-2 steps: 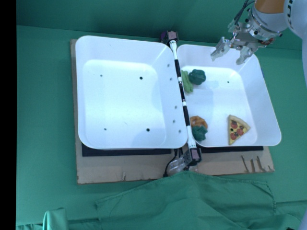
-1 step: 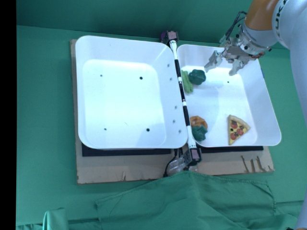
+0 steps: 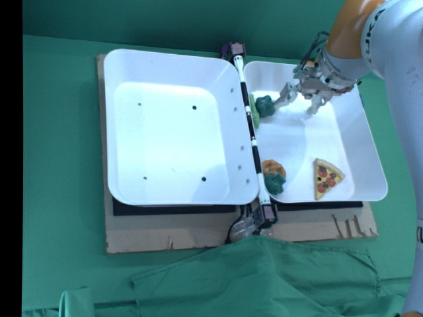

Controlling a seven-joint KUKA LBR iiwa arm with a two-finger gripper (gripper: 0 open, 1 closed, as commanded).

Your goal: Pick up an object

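A green toy vegetable point(image 3: 263, 105) lies in the right bin point(image 3: 370, 177), against its left wall near the far end. My gripper point(image 3: 301, 102) hangs over that same bin just to the right of it, fingers spread apart with nothing between them; the left fingertip point(image 3: 286, 98) sits close beside the green piece, and I cannot tell whether it touches. Nearer the front of the bin, an orange and green toy point(image 3: 273, 176) rests by the left wall, and a pizza slice point(image 3: 325, 177) lies apart from it to the right. The left bin point(image 3: 172, 131) stands alongside, joined at a divider strip point(image 3: 246, 114). Both bins sit on cardboard point(image 3: 132, 233) over the green bench point(image 3: 59, 144), with a green cloth point(image 3: 264, 279) bunched at the front.
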